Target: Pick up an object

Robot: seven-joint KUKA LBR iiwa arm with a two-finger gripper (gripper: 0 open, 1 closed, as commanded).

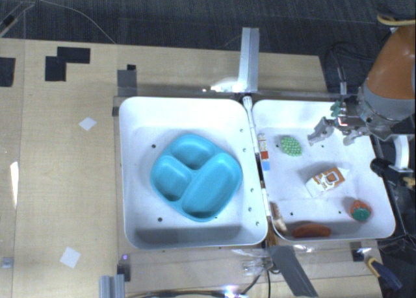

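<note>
In the right bin point(383, 228) lie several small items. A green knobbly ball point(290, 145) rests near the back left, and a white and orange packet point(327, 180) sits in the middle. At the front right is a round orange and green piece point(360, 211), with a brown sausage point(311, 230) along the front wall. My gripper point(335, 136) hangs over the back right part of this bin, beyond the packet and right of the green ball. Its two grey fingers point(317, 133) are spread apart and open, with nothing between them.
The left bin point(136, 225) holds a blue divided plate point(196, 176). A ridge point(255, 160) with a red and blue label separates the two bins. A metal post point(249, 60) stands behind them. Dark cables and the arm's base crowd the right side.
</note>
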